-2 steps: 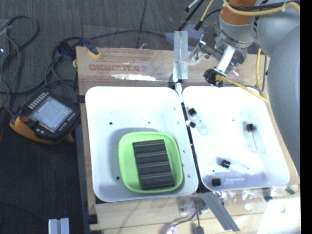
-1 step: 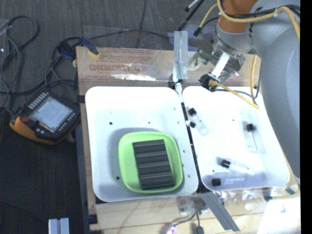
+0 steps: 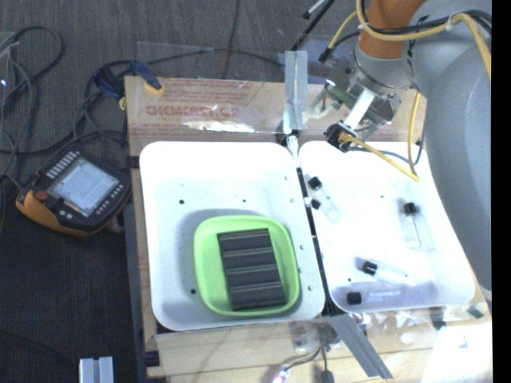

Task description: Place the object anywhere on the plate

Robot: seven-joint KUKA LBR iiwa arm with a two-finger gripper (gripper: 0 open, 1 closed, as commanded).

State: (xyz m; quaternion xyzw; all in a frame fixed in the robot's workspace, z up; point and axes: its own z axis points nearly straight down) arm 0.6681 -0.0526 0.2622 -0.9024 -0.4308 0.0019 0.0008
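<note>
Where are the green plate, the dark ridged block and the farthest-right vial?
green plate (image 3: 205, 266), camera view, its bare left side.
dark ridged block (image 3: 251, 268), camera view, middle of its top.
farthest-right vial (image 3: 413, 230), camera view, its clear body.

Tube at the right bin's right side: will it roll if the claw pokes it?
The tube looks round and lies flat, so it would probably roll. Its clear, smooth body may slip when gripped, and looks light.

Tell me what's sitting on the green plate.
A dark ribbed block lies on the green plate, within its rim. The plate's middle is covered, so whatever is beneath the block is hidden.
</note>
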